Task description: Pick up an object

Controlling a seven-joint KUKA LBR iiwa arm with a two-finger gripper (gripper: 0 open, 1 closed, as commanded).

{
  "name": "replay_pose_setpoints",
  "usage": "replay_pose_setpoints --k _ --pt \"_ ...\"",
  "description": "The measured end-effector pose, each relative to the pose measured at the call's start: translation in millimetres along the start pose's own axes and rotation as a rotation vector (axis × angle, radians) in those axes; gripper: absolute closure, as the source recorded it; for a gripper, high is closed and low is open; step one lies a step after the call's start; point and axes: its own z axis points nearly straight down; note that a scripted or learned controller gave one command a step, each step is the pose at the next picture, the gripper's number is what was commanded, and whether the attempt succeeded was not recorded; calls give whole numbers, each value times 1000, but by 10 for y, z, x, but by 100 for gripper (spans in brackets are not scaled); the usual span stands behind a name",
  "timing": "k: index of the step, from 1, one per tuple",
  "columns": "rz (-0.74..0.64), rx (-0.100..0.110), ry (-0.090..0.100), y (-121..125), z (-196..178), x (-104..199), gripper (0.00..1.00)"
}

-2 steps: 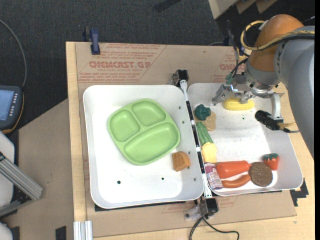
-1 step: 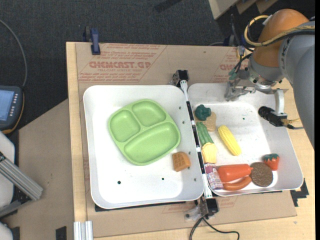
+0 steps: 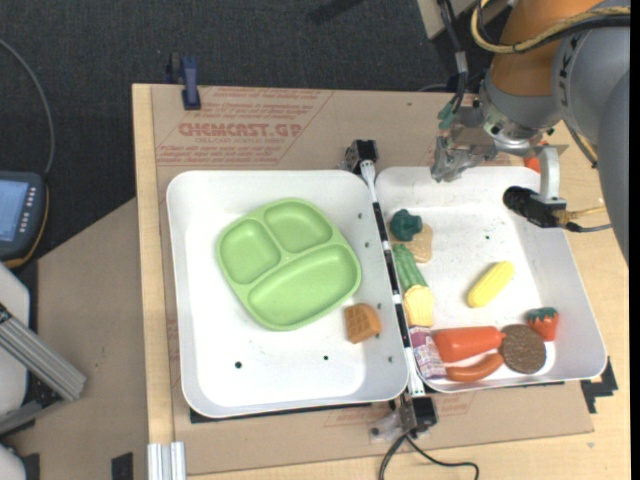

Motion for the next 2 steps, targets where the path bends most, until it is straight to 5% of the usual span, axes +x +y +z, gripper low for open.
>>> replay_pose_setpoints --k 1,2 --pt "10 20 1 -372 929 -308 100" --pt "10 16 1 -1010 1067 -449 100"
